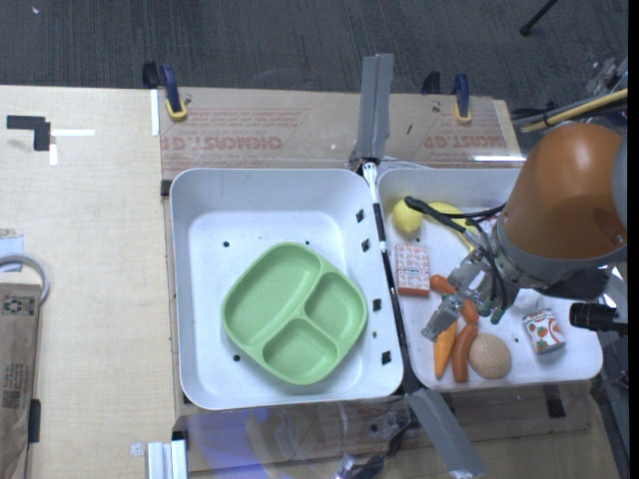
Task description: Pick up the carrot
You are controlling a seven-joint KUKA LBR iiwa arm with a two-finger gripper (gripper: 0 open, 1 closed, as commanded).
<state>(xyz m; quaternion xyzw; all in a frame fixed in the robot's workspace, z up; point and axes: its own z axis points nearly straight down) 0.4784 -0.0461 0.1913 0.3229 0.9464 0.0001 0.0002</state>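
Two orange carrots lie side by side near the front of the right bin (584, 362): a longer, redder carrot (461, 352) and a shorter one (444, 350) to its left. My gripper (466, 312) is low over their upper ends, reaching in from the right under the orange-banded wrist (569, 193). It looks open, with one silver finger (439, 322) to the left of the carrots and a dark one (495, 312) to the right. The longer carrot's top shows between them. The carrots still rest on the bin floor.
In the right bin there are also a tan egg-shaped item (489, 357) touching the carrots, a small can (542, 331), a red-and-white box (411, 268), a lemon (406, 216) and a banana (446, 211). A green divided plate (294, 313) sits in the left bin (200, 267).
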